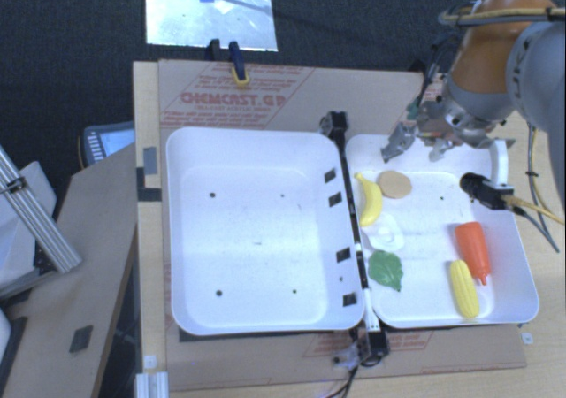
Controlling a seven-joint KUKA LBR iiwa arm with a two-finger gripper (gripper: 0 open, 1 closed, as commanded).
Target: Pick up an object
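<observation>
A yellow ear of corn (464, 288) lies nearest, at the front of the right bin (424, 241), with its length running front to back. Just behind it, touching or nearly so, is an orange carrot (473, 248) with a red tip. Towards the divider sits a crinkled green leaf (386, 269), and just behind that a small white lump (386, 234), hard to make out against the bin floor. A curved yellow banana (371, 199) lies along the divider, next to a flat, round, tan biscuit (395, 184) at the back of the bin. The gripper (414, 154) hangs over the back rim, just behind the biscuit, with its two grey fingers (392, 149) spread apart and nothing between them. The left bin (256, 237) lies alongside.
</observation>
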